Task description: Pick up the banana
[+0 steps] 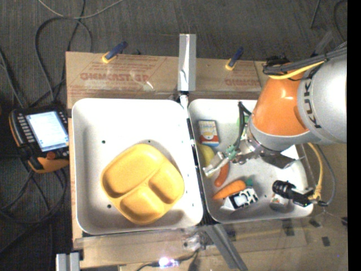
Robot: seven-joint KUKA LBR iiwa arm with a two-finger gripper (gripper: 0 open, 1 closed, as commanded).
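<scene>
While the grey arm point(333, 100) leans in from the right with its orange band point(279, 109) above the right bin point(254, 216), the gripper point(228, 154) sits low over the left half of that bin, right beside the banana point(207, 153). The banana's the pale yellow thing tucked against the bin's left wall, just below a small orange-and-blue carton point(208, 131). As far as I can make out, its long axis runs roughly up-and-down in the view, tilted a bit, with the upper end toward the carton. The gripper crowds its lower part, so I wouldn't swear to the exact angle. Honestly can't tell whether the gripper is open or clamped, and the banana looks to be lying on the bin floor. Just below it one carrot point(221, 175) lies on a slant. A second carrot point(229, 189) lower down points more sideways, with a little black-and-white item point(243, 197) at its right end. The left bin point(84, 117) has a yellow divided tray point(144, 182) in the middle. Both bins sit on cardboard point(130, 75).
</scene>
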